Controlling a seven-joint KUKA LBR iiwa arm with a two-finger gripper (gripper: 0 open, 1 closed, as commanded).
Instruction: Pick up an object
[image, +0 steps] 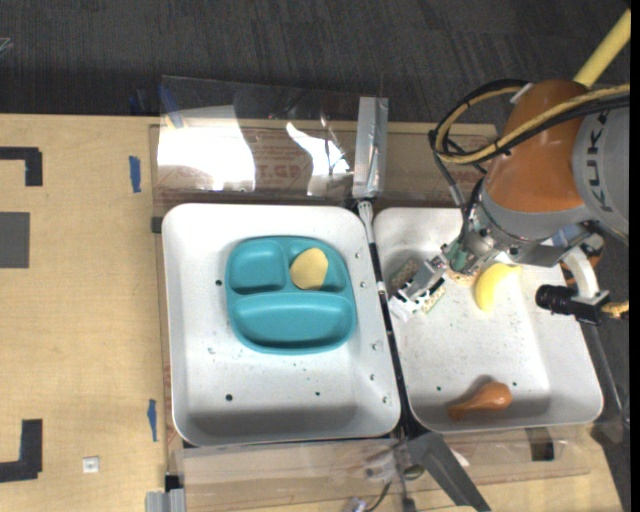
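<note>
Gripper (420, 285), finger state indiscernible, low in the right bin (560, 395); the yellow banana-like piece (491, 285) just beside its wrist risks being missed or nudged aside.

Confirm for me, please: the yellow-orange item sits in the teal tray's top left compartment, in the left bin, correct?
Not quite: the camera view shows the yellow-orange item in the teal tray's top right compartment, in the left bin.

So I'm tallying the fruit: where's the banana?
In the right bin, upper part, the banana lies just under the arm, right of the end effector.
</note>
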